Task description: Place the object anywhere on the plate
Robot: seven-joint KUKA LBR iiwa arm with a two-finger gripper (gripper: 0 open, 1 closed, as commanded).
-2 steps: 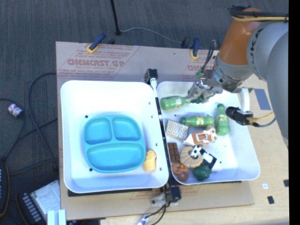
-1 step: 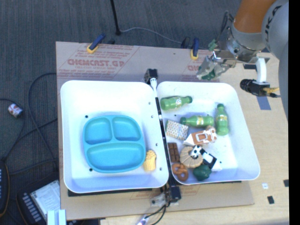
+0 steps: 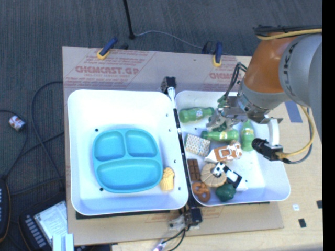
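While the tool (image 3: 226, 120) is hanging low over the right bin (image 3: 272, 184), just above a green bottle (image 3: 220, 135) lying on its side, I cannot tell whether it is spread, pressed together or pinching anything, since the wrist is covering that part. The task names no particular object. The likeliest candidate is lying in the crowded right bin under the tool, while the blue plate (image 3: 127, 159) is sitting in the left bin (image 3: 89, 109), well apart from the arm.

The main risk is coming from the crowding. A second green bottle (image 3: 196, 113), a small green item (image 3: 247, 135), a patterned cracker-like piece (image 3: 198, 145) and an orange-and-white toy (image 3: 228, 153) are all lying close beside the first bottle, so the tool is likely to be nudging neighbours or catching two things at once. A bottle on its side is also prone to rolling away from a pinch. During the carry, the raised rims between the two bins are posing a snag. A yellow corn-like piece (image 3: 167, 179) is touching the plate's right edge, and a drop there could be landing off the plate.

The bins are resting on a cardboard sheet (image 3: 115, 69) clamped to the worktop (image 3: 309, 161), with dark carpet (image 3: 52, 14) and loose cables (image 3: 44, 114) lying around it.
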